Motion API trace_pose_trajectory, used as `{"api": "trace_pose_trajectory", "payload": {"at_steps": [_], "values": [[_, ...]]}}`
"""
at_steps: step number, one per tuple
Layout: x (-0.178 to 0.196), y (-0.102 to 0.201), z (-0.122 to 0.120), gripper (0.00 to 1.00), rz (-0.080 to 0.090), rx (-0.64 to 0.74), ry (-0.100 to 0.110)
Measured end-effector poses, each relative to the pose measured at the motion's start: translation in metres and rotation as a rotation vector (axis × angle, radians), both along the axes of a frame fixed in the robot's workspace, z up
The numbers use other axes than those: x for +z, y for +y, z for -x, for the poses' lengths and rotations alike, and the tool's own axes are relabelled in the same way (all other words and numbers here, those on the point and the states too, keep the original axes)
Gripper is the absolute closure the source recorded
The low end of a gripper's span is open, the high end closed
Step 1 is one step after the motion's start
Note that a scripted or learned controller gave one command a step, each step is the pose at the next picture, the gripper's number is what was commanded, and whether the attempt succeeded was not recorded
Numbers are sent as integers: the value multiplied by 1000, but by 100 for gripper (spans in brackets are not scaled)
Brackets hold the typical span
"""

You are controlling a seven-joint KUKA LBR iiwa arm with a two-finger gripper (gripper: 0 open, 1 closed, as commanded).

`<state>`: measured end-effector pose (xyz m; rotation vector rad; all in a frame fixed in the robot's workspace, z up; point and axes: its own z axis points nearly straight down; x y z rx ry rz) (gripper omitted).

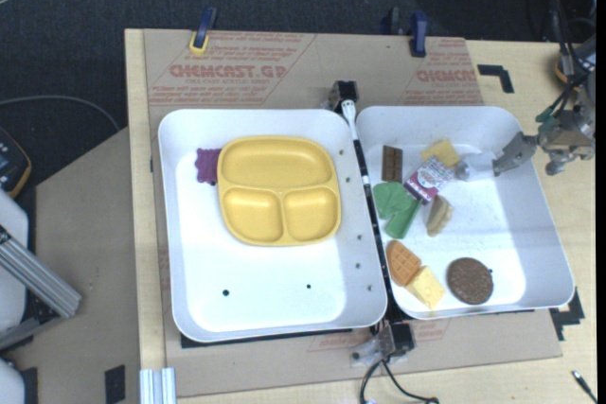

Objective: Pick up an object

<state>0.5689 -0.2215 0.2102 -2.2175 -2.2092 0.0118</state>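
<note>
Target the pink-and-white packet [431,177] in the right bin [530,232], just beside gripper [507,156] and crowded by yellow wedge [440,151] and green piece [395,208]. Gripper opening: cannot tell. Centre over packet, descend straight, close once astride.

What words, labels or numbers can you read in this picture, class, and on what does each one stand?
"CHEMCAST GP": red print on the brown board behind the left bin; a line above it is too small to read.
The same red print shows behind the right bin, partly cut off, not fully readable.
Small packet in the right bin: printed wrapper, too blurred to read.
</note>
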Motion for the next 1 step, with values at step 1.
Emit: {"api": "trace_pose_trajectory", "payload": {"at_steps": [1], "values": [[9,1,-3,0,3,4,-14]]}}
